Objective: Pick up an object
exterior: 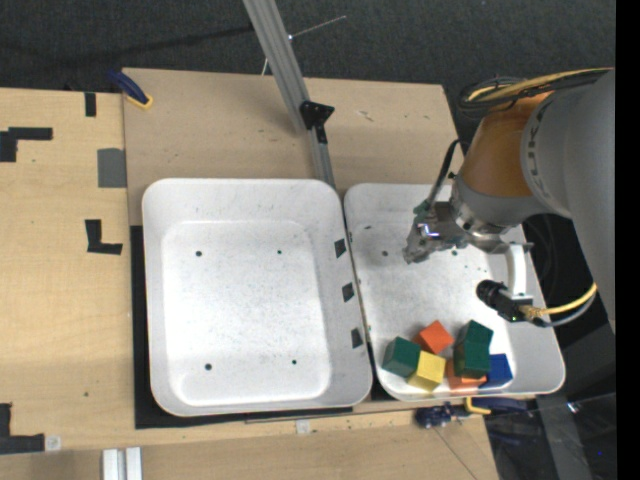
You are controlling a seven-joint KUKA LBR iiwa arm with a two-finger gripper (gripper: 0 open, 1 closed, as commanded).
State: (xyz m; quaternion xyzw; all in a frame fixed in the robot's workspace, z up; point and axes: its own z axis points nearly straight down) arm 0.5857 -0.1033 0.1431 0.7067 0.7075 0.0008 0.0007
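Several small blocks lie huddled at the near edge of the right bin (400,288): a green block (402,356), a yellow block (430,369), an orange block (435,336), a dark green block (477,343) and a blue block (498,368). My gripper (420,244) hangs over the upper middle of the right bin, well behind the blocks and apart from them. Nothing shows between its fingertips, and their spacing is too small to read.
The left bin (240,298) sits beside the right one with a raised rim between them. A slanted metal pole (285,58) rises from behind the bins. The grey arm with its orange band (495,158) reaches in from the right, over the right bin's far corner.
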